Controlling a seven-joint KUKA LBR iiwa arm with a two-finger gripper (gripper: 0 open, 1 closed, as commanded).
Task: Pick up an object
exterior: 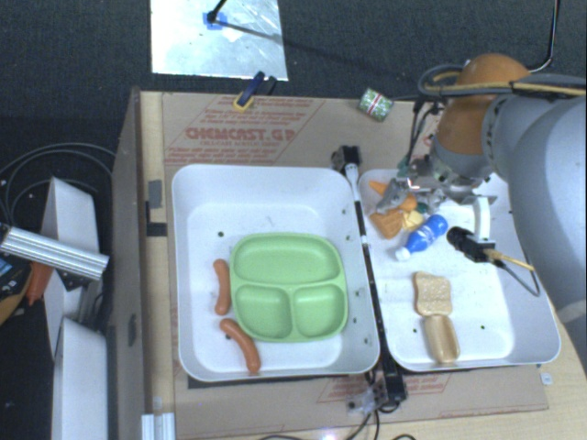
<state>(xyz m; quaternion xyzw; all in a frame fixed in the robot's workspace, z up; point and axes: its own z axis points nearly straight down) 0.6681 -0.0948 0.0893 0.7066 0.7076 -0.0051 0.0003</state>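
- A brown sausage is lying nearest the viewer, just off the near left corner of the green plate, and is slanting away from it.
- A second sausage is lying lengthwise just beside the green plate's left edge.
- The green plate, divided into three compartments, is sitting in the near half of the left bin.
- Right of the green plate, across the divide, the right bin is holding the remaining things.
- An orange piece is lying beyond the green plate's far right corner, close to the divide.
- The gripper is hanging right over the orange piece, farther back than the green plate. Whether it is apart, together or clamped on anything cannot be told.
- A blue bottle with a white cap is lying tilted, touching the orange piece on the side away from the green plate.
- A bread slice is lying level with the green plate's middle, well to its right.
- A tan bun is lying just nearer than the slice, level with the green plate's near edge.
- The grey arm is reaching in from farthest right of the green plate.
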